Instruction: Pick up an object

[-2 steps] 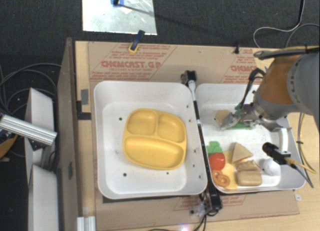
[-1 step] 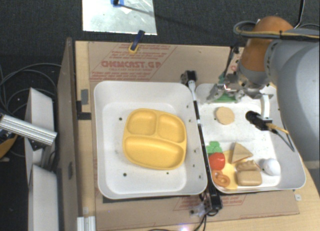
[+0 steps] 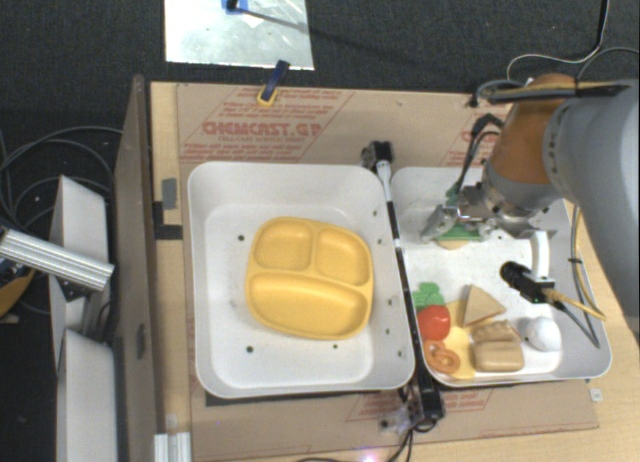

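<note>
while the arm (image 3: pixel 575 145) leans in from the right, its gripper (image 3: pixel 458 218) sits low in the right bin (image 3: pixel 600 350), near the far left corner, over a small pale-and-green item (image 3: pixel 453 241) lying flat. i cannot tell whether the fingers are spread or closed, nor if anything is caught. it looks like the reach-and-grasp step; next would be closing squarely and lifting straight. the item's long axis seems to run left-right, though it's half hidden. toy foods (image 3: pixel 470 335) cluster near the front; a yellow tray (image 3: pixel 308 277) fills the left bin (image 3: pixel 215 250).
</note>
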`<action>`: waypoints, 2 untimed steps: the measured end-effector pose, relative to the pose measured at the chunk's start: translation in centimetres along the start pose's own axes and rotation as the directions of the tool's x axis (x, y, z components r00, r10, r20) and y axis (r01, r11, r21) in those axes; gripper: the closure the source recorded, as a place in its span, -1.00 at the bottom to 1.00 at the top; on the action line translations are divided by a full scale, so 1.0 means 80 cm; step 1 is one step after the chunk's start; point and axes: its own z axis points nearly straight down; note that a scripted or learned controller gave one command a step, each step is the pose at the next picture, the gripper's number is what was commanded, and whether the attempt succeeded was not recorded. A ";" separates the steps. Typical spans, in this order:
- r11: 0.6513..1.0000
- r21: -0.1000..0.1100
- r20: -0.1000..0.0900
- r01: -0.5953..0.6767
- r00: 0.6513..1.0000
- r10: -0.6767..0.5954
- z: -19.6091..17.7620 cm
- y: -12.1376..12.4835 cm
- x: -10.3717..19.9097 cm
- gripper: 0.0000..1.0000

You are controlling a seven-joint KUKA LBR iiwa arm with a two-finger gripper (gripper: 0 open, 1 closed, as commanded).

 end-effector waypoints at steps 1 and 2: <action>1.000 -0.005 0.001 -0.001 1.000 0.001 -0.002 -0.005 -0.037 -1.00; 1.000 -0.010 0.000 0.008 1.000 -0.008 -0.006 0.048 0.009 -1.00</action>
